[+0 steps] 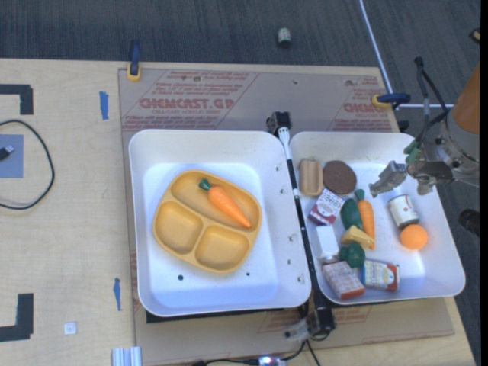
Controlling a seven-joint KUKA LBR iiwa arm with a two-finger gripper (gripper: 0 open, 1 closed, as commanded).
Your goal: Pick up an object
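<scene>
My gripper (404, 183) hangs over the right bin (450, 280) near its upper right part, fingers spread open with nothing between them. Just below it stands a small can (400, 210), and an orange fruit (413, 237) lies below that. Left of the gripper are a brown round patty (339, 178) and a tan bun (309, 176). Down the middle of the bin lie a red-and-white packet (328, 204), a green vegetable (351, 212), a small carrot (367, 218) and a yellow wedge (357, 237). Two small food boxes (345, 279) lie at the front.
The left bin (149, 155) holds a yellow divided plate (179, 227) with a carrot (227, 204) in its upper compartment. A blue clamp (390, 97) grips the board behind the right bin. A black cable (38, 166) loops on the bench at far left.
</scene>
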